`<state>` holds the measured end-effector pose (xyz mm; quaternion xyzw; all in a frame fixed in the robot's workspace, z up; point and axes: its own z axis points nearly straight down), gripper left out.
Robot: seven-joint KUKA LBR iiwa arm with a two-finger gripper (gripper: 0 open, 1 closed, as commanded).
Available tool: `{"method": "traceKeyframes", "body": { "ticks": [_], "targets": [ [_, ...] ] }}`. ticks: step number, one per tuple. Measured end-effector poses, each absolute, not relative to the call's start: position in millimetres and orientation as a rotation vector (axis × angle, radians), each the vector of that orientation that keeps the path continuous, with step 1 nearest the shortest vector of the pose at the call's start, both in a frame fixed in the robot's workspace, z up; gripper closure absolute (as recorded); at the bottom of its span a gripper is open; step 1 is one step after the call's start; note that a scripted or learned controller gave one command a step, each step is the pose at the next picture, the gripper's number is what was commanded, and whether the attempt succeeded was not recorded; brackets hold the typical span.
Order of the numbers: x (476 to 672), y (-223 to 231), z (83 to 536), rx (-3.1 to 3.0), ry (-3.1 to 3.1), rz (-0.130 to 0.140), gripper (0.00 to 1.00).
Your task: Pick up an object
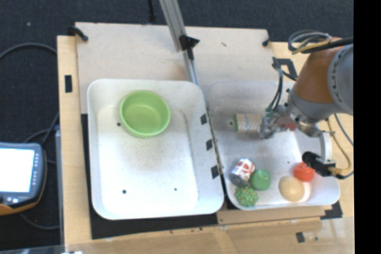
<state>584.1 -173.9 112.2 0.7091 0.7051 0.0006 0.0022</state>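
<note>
My gripper is low in the right bin, under the arm's orange band. It sits right at the right end of a small pale cylinder lying on its side; whether it touches the cylinder is unclear. Along the bin's front edge lie a red-and-white can, a green ball, a bumpy green piece, a beige ball and a small red-orange object.
A light green bowl stands in the back of the left bin. A slanted metal rail runs from the top down to the gap between the bins. Cables loop near the arm at the right.
</note>
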Motion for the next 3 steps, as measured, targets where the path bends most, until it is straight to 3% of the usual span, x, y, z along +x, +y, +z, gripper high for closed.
{"method": "traceKeyframes", "body": {
  "ticks": [3],
  "targets": [
    [598.0, -191.8, 257.5, 2.214, 2.22, 0.004, 1.0]
  ]
}}
